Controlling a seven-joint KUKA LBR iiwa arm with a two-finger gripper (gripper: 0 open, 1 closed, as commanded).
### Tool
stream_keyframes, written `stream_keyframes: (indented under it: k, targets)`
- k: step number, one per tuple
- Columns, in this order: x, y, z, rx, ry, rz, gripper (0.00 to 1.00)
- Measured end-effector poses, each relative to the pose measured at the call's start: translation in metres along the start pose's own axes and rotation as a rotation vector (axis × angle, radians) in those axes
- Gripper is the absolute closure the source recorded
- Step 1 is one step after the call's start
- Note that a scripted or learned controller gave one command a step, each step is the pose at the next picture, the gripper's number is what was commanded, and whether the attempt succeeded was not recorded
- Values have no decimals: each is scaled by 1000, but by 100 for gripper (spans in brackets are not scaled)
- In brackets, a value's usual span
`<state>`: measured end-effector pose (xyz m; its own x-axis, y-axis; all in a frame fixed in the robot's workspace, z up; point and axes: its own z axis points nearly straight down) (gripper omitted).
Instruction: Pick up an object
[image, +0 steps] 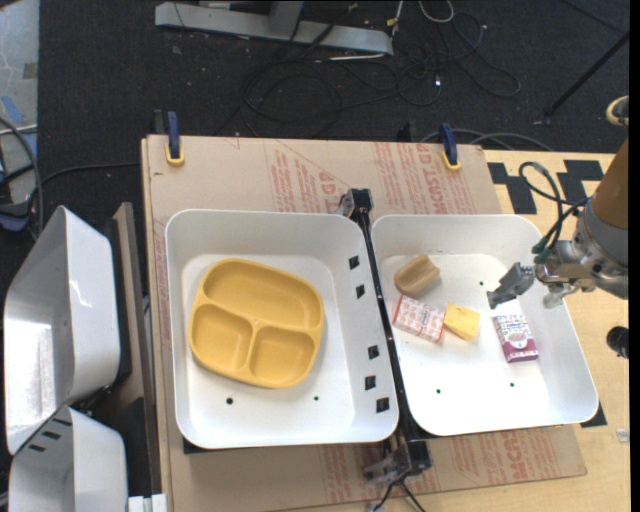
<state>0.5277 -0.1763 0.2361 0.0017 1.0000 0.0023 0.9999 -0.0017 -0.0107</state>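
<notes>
gripper (512, 282) over right bin (560, 400), upper right; cannot tell its state. nearest: purple pack (514, 337), just below it toward viewer, long axis running near-far. cheese (462, 322) left.

The cardboard sheet (300, 165) under the bins bears red printed lettering, upside down and too broken to read, toward twelve o'clock and again at six o'clock, while the small packets (418, 319) in the right bin (560, 400) show print too small to read.
</notes>
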Motion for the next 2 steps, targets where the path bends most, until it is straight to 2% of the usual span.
stream_keyframes:
  k: [1, 2]
  targets:
    - [0, 2, -5, -9, -2, -3, 0]
    - [2, 6, 59, -4, 0, 0, 0]
